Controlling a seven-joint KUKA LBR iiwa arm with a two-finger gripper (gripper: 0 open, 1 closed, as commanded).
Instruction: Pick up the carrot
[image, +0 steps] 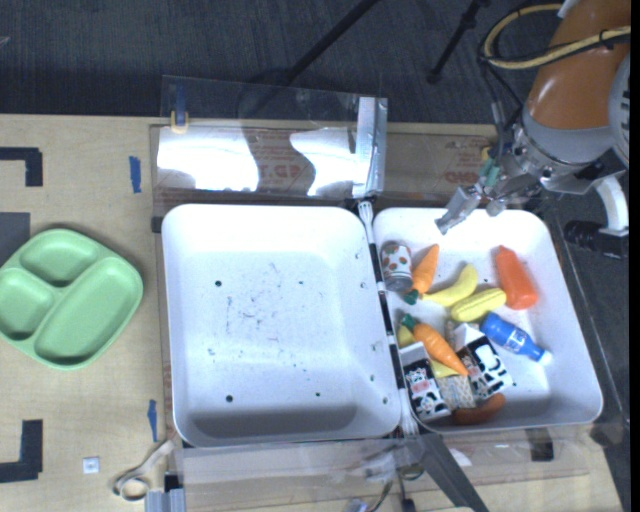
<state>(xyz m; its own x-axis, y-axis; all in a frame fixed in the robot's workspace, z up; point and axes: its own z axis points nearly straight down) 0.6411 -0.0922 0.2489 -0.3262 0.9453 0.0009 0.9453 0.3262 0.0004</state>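
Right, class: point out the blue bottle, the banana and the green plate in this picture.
Blue bottle (511, 336), camera view, middle of its body.
Banana (452, 287), camera view, middle of its curve.
Green plate (66, 297), camera view, the ridge between its compartments.

Arm (585, 90) was cut off by top and right edges. Gripper (462, 210) fingers were too small to resolve. Red item (480, 408) lay partly hidden under black-and-white packet (432, 392). Can (397, 265) label was illegible.
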